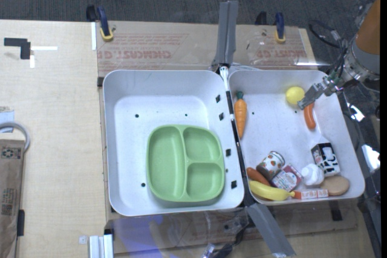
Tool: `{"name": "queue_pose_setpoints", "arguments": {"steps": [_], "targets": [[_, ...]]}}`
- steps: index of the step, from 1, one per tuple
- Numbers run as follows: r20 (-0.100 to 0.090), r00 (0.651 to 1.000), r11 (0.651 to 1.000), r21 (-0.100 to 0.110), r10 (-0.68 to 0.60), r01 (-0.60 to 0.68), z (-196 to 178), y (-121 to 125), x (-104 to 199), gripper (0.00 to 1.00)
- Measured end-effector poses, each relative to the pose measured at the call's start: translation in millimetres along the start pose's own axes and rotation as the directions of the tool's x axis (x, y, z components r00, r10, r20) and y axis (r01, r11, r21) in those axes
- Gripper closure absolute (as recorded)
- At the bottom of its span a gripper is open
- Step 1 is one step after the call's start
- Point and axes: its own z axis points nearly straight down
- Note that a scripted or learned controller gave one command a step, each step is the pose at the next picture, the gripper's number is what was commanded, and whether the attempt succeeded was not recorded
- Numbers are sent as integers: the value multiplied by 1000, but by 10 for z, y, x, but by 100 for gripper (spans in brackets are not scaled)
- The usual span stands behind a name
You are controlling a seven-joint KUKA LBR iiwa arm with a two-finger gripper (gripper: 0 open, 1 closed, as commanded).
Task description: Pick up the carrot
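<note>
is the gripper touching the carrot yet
Apart. The camera view shows the gripper near the right bin's far right side, with bare bin floor between it and the carrot by the left wall.

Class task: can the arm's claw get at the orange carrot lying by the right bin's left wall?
Probably yes: the orange carrot lies uncovered with bare white floor beside it, though its closeness to the bin wall may crowd the claw.
</note>
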Motion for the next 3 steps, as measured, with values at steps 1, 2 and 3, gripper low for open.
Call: {"name": "queue_pose_setpoints", "arguments": {"steps": [1, 2, 3], "targets": [[-1, 1000, 1000, 0, -27, 27, 1035, -492, 546, 0], [0, 947, 947, 0, 321, -321, -50, -35, 803, 0], [2, 994, 994, -1, 105, -105, -492, -4, -7, 0]]}}
